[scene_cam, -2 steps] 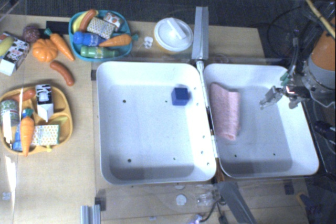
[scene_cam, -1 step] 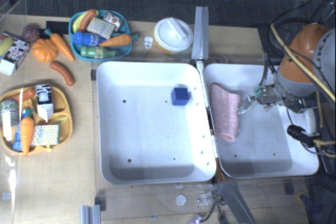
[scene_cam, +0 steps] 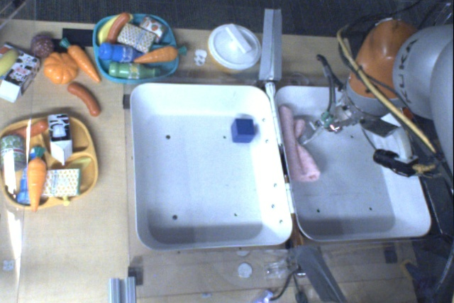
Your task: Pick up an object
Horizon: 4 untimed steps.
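A long pink roll lies along the left wall of the right bin. A small blue cube sits in the upper right part of the left bin. My gripper is low in the right bin and reaches in from the right, with its tip right at the upper half of the pink roll. I cannot tell from this angle whether it touches the roll. The grey arm with its orange band stands over the bin's upper right corner.
A white lidded bowl and a blue tray of toy food stand behind the left bin. A yellow tray of toy food and loose toy vegetables lie to the left. Cables hang over the right bin.
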Tool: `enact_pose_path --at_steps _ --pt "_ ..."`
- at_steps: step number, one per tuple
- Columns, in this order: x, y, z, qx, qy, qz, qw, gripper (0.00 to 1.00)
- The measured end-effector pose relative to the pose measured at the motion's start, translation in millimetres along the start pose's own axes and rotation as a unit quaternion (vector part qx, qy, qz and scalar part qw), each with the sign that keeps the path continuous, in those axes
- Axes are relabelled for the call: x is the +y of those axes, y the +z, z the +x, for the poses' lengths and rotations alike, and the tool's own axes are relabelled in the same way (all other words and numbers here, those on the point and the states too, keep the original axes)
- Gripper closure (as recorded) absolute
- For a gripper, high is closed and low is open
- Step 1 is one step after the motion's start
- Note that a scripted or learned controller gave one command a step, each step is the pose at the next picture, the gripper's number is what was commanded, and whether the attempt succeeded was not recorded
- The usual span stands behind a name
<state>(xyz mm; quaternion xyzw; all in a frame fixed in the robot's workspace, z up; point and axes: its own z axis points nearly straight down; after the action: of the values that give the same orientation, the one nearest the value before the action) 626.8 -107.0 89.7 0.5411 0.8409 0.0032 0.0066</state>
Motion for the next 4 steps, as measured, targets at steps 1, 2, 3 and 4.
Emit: enact_pose_path --at_steps 1,2,3,4 --pt "-33.0 -2.0 29.1 -0.002 -0.056 -0.003 0.9984 0.0" --pt "-72.8 -12.9 51.6 0.004 -0.059 0.006 0.9982 0.0" --pt "4.7 1.1 -6.9 0.001 0.085 0.0 0.9964 0.0" --pt "-24.7 -0.9 28.9 -0.001 0.117 -0.001 0.9931 0.0"
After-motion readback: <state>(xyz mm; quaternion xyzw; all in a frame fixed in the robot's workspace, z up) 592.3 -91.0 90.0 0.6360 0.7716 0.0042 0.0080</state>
